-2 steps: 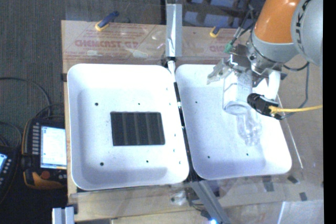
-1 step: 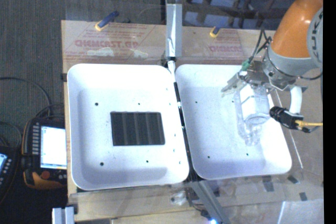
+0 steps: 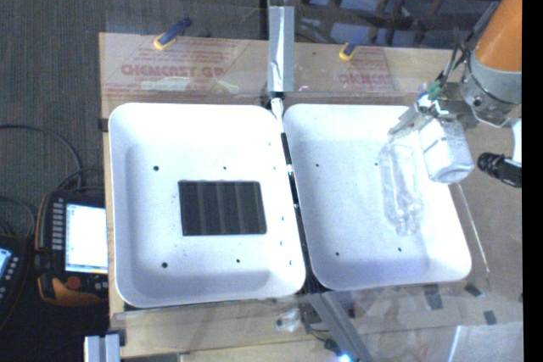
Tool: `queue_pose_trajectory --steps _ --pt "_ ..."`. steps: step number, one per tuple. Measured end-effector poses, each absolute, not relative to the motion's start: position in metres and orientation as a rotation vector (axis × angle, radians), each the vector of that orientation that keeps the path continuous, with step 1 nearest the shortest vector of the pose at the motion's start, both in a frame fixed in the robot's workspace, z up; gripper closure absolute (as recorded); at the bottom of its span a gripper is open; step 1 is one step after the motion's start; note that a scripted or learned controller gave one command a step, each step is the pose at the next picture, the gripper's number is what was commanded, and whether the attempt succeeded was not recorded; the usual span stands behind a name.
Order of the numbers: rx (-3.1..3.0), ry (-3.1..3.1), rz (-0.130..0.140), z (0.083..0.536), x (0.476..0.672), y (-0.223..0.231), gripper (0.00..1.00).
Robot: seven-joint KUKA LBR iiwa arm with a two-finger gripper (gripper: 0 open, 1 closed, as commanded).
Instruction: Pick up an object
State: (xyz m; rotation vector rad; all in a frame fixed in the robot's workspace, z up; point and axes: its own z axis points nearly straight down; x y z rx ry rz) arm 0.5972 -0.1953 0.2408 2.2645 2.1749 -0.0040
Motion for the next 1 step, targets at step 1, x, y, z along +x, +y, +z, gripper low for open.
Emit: queue_pose_trajectory --steps 1 --pt "2.259 2.181 -0.001 0.3038 0.5301 -0.2033 0.0"
